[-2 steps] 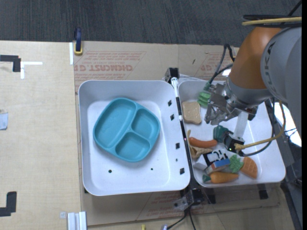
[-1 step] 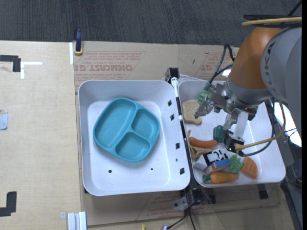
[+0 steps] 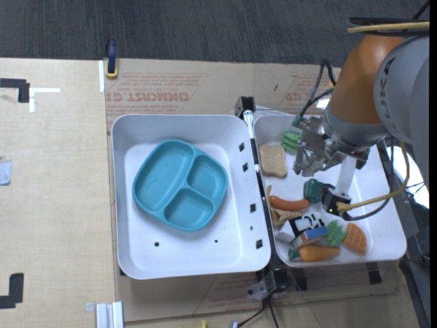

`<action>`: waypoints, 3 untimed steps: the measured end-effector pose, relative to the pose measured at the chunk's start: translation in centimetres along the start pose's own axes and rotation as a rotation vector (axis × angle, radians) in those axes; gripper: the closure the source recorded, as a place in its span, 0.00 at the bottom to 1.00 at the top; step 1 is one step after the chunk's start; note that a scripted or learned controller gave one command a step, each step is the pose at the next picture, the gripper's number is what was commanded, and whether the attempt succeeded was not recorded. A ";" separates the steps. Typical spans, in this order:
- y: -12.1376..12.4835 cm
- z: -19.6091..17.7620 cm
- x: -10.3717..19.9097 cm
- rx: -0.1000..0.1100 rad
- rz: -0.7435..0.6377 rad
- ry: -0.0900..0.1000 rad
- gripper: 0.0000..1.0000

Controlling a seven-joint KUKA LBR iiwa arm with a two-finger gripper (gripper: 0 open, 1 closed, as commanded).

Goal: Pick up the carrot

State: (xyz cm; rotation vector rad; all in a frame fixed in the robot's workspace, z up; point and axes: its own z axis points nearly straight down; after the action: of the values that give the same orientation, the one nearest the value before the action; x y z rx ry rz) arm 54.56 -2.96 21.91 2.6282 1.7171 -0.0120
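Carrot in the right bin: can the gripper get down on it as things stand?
Probably yes. The carrot lies uncovered on top near the front wall, the gripper hovering farther back. A green toy and small box crowd it.

The arm [image 3: 403,67] is smooth rounded grey casing with a broad glossy orange band [image 3: 362,74] above the wrist. Black cables run along it to the dark metal end effector [image 3: 308,161], one cream-coloured cable looping below.

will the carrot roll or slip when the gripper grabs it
The carrot looks like smooth, tapered toy plastic, so it would probably be stiff and light, and may slip. It lies against other toys near the right bin front wall, so rolling seems limited.
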 end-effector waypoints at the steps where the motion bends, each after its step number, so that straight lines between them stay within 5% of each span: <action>1: 0.0 0.0 0.0 0.000 0.000 0.000 0.00; 2: -5.1 2.9 0.7 0.003 -0.181 0.005 0.00; 3: -5.1 2.9 0.7 0.002 -0.181 0.005 0.00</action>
State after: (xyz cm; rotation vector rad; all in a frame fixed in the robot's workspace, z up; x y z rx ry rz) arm 50.15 -0.23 19.05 2.4660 1.9506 -0.0072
